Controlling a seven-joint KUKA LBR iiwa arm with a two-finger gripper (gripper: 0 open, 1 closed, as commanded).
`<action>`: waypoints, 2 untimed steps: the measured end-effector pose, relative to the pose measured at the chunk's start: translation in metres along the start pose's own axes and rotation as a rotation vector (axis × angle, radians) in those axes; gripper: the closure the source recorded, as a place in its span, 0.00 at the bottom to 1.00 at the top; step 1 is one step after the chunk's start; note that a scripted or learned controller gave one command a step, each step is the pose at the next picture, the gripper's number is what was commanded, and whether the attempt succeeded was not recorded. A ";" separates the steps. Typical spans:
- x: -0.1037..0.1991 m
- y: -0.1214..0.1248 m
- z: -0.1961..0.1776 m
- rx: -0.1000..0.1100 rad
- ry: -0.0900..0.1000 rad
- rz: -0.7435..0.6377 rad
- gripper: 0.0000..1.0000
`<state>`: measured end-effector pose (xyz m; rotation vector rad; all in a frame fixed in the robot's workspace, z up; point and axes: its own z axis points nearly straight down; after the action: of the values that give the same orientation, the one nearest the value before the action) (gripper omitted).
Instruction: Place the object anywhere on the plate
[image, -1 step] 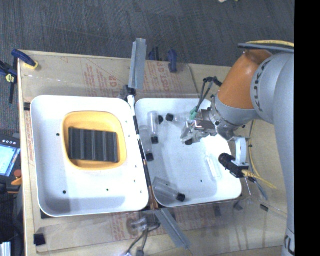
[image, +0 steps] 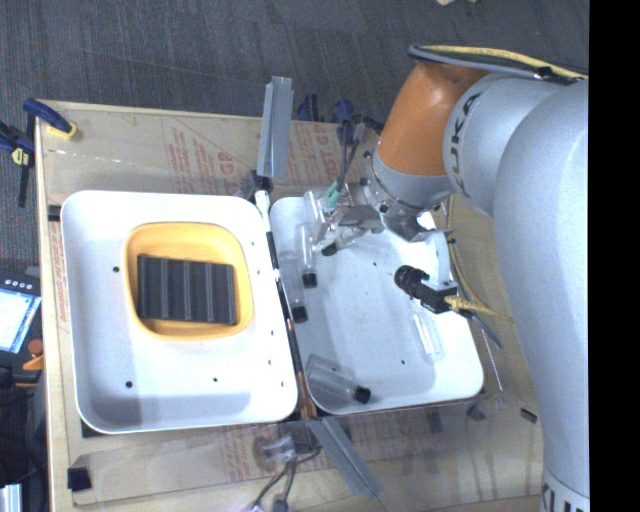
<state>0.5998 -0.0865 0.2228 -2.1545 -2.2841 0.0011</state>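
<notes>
Judging from the hand (image: 322, 232) at the right bin's (image: 455, 375) upper-left corner, grip state we cannot tell, we fear missing the clear tubes (image: 335, 382), leaving the yellow plate (image: 190, 237) unserved.

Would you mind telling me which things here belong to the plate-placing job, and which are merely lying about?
Belongs to the job:
- yellow plate in the left bin
- clear tubes with black caps in the right bin
- gripper

Lying about:
- blue clamp
- cables
</notes>
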 end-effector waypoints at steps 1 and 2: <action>0.059 0.015 0.012 0.004 0.001 -0.213 1.00; 0.070 0.001 0.031 0.003 0.000 -0.482 1.00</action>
<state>0.5969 -0.0167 0.1915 -1.5458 -2.7305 0.0033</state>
